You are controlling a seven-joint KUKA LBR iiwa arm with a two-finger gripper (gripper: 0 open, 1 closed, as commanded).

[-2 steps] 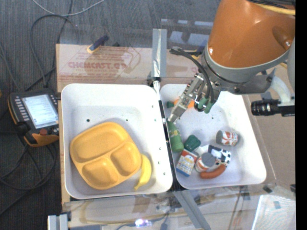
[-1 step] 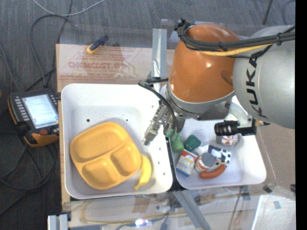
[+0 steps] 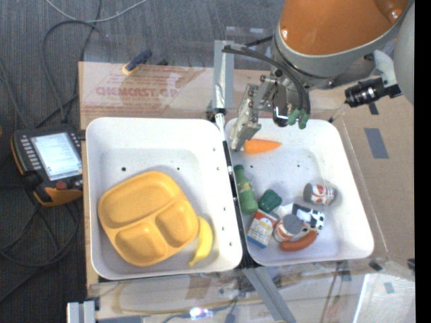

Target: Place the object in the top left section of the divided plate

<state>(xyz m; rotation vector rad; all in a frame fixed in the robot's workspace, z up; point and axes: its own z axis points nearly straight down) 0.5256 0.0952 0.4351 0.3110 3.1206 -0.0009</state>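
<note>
Gripper: gripper (image 3: pixel 244 123) hangs over the far-left corner of the right bin (image 3: pixel 350 180), just left of the carrot; whether its fingers are spread or closed cannot be told, and nothing is seen between them.
Divided plate: yellow divided plate (image 3: pixel 145 217) lies in the left bin (image 3: pixel 108 140), well left of the carrot and nearer the camera; all three of its sections show bare yellow.
Banana: banana (image 3: pixel 203 242) rests against the plate's near-right edge, in the left bin.
Sausage: red sausage (image 3: pixel 298 243) lies nearest the camera in the right bin, well below the carrot.
Carton: small carton (image 3: pixel 260 229) sits just left of the sausage.
Cow toy: black-and-white toy (image 3: pixel 308 217) sits just beyond the sausage.
Can: small can (image 3: pixel 318 194) lies on its side, nearer than the carrot and to its right.
Green block: green block (image 3: pixel 270 200) sits between carton and carrot.
Green bottle: green bottle (image 3: pixel 244 190) lies along the right bin's left wall, just nearer than the carrot.
Carrot: orange carrot (image 3: pixel 261 147) lies flat on the right bin's floor at its far side, apart from the plate.
Arm: orange band (image 3: pixel 337 12) above the wrist looms beyond the carrot.
Pendant: teach pendant (image 3: pixel 47 157) lies on the floor, far left of the carrot.
</note>
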